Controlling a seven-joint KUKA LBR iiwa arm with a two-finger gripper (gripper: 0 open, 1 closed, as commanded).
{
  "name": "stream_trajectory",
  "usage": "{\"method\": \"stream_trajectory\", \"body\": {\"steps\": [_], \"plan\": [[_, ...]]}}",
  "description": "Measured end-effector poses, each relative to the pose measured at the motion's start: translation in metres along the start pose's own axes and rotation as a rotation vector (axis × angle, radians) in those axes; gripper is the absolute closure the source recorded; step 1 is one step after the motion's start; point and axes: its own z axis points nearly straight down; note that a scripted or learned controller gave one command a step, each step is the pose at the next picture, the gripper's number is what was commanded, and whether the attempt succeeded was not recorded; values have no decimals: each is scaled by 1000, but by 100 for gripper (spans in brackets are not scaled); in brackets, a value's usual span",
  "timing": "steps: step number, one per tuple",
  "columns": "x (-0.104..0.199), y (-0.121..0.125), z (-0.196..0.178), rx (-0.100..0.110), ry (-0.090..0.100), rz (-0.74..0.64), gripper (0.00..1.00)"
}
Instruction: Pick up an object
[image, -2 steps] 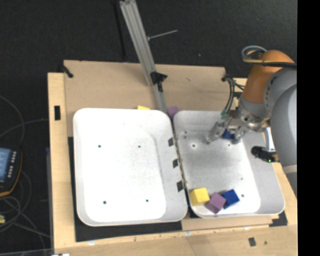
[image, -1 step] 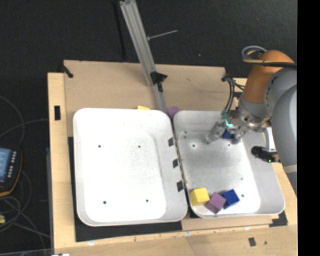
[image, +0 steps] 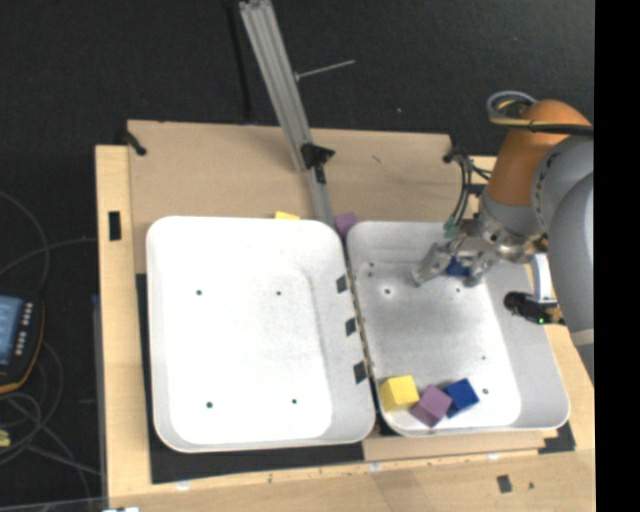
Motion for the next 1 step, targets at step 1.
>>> {"method": "stream_trajectory", "body": {"steps": [1], "plan": [[-3, -1, -10, -1, -7, -3, 100]]}}
